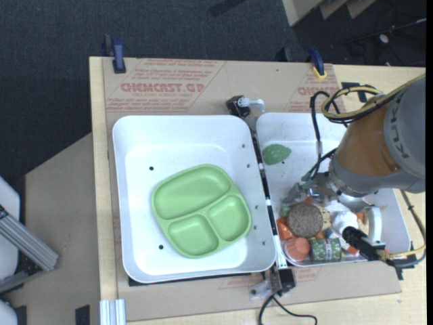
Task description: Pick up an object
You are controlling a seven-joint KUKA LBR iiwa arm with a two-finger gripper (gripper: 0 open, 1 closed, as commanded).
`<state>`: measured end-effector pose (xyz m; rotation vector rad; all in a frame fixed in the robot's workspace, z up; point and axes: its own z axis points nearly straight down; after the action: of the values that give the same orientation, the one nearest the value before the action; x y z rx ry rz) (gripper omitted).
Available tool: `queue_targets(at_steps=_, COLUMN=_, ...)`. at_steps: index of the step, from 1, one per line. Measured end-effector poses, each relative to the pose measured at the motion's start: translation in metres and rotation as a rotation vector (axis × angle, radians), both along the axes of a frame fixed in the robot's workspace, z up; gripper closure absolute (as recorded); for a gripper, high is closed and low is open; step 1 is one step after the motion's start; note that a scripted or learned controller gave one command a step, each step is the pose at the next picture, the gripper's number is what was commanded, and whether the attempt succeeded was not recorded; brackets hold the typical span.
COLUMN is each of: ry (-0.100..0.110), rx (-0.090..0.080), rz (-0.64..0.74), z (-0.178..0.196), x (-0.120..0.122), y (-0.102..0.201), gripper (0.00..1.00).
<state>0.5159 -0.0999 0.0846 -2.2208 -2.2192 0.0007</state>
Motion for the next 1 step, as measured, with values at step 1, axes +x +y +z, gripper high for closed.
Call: queue_targets(at_steps=1, ry=-0.001, rx=-0.001, rz=0.001, z=-0.0003, x=0.0011, y=0.0049, gripper=0.00)
